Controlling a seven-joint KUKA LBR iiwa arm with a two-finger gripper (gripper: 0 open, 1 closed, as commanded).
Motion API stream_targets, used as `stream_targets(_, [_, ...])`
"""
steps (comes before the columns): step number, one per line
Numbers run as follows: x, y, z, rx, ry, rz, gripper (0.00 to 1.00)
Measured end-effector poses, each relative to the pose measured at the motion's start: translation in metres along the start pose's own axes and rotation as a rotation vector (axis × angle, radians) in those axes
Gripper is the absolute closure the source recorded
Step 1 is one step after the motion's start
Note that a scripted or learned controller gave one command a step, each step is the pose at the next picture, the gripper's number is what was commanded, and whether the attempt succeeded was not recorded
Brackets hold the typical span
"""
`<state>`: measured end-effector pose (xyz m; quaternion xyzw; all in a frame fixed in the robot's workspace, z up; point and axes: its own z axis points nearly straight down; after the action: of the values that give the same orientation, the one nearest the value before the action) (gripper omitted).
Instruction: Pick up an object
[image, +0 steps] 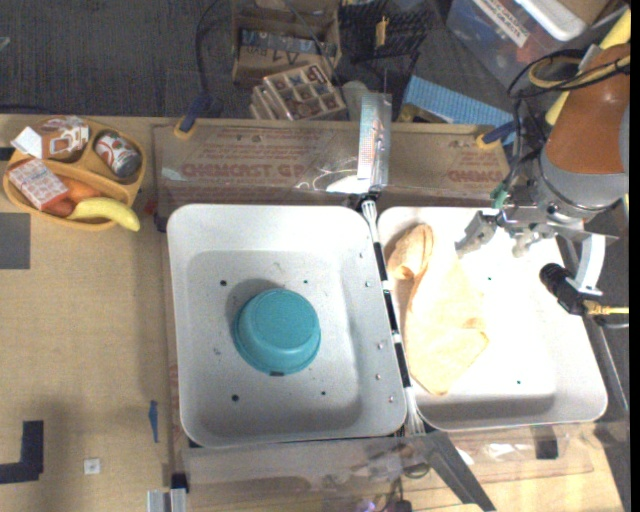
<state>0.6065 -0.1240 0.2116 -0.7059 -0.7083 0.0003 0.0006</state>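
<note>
Two shallow white bins sit side by side on the bench. Left bin (200, 250) holds a teal bowl (278, 330), upside down, a little toward 7 o'clock of the bin's centre, clear of all four walls.

Right bin (570, 400) holds a pale yellow cloth (440, 320) — crumpled, lying along the bin's 9 o'clock wall, touching or nearly touching the divider between the bins. Its upper end bunches into a tan fold toward 11 o'clock; the lower end spreads wider toward 7 o'clock.

Arm enters at 3 o'clock of the frame, orange band high at 2 o'clock. Gripper (497, 233) hangs over the right bin's 12 o'clock edge, at about 1 o'clock from the cloth and apart from it. Its fingers are spread — a visible gap between them, nothing caught there.

Beyond the bins at 12 o'clock, a brown cardboard strip (260, 165) with red lettering runs along the bench. At 10 o'clock of the frame, a yellow tray (20, 185) carries a banana (108, 211) and small packaged items. A blue mark (153, 420) lies on the bench just beside the left bin at 8 o'clock.
</note>
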Motion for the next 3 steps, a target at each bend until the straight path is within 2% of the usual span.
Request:
stream_targets(1, [-0.037,-0.047,0.122,-0.012,-0.001,0.070,0.00])
stream_targets(2, [0.018,-0.034,0.122,-0.012,-0.002,-0.113,0.00])
stream_targets(3, [0.016,-0.034,0.111,-0.016,-0.001,-0.108,1.00])
